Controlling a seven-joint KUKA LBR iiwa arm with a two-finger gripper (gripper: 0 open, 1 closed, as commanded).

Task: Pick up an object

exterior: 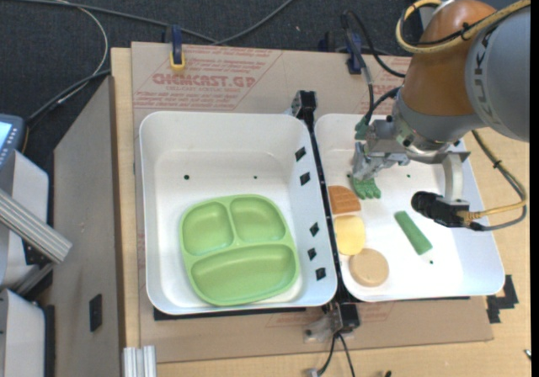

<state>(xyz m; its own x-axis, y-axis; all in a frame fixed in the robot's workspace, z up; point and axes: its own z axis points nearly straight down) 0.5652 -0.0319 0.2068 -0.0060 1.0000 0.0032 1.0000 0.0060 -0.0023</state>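
You can read red "CHEMCAST" letters on the brown cardboard sheet [210, 72] at the upper middle. Your hand [368, 173] grips a small green toy [368, 188].

The arm [472, 64] is cut off by the right and upper edges of the frame; its bulk hides the upper part of the right bin [472, 270]. The hand [368, 167] is blurred and partly covered by the wrist, so its fingers cannot be made out; the small green thing [369, 189] just below it is too small to identify.
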